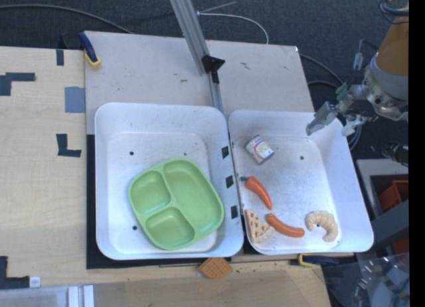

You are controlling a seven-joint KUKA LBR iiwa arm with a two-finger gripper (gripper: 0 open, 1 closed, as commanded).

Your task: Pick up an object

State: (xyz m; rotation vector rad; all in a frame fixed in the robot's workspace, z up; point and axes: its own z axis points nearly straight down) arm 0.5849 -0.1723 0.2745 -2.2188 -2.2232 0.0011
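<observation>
two shallow white bins side by side on the tabletop (pixel 153 66). left bin (pixel 113 126) carries a green divided plate (pixel 175 203), three compartments, sitting toward the bin's near right part.

right bin (pixel 345 186) carries five small things:
- a small white packet with a reddish label (pixel 259 149), tilted, in the far left part
- an orange carrot (pixel 258 191), lying at a slant near the left wall
- a pizza slice (pixel 257 226) at the near left corner
- a reddish sausage (pixel 285 226) just beside the pizza slice, touching or nearly so (cannot tell which)
- a pale croissant (pixel 323 224) toward the near right, apart from the sausage

arm comes in from the right, orange band (pixel 397 46) above the wrist. gripper (pixel 332 116) hangs over the far right rim of the right bin, well apart from every object in it. nothing seen between the fingers; whether they are spread or pressed together cannot be told at this angle.

outside the bins: a tan cracker-like piece (pixel 214 268) on the tabletop below the gap between bins. a grey metal pole (pixel 189 16) slants down to the bins' far edge. a blue and yellow clamp (pixel 89 49) at the far left corner of the board.
</observation>
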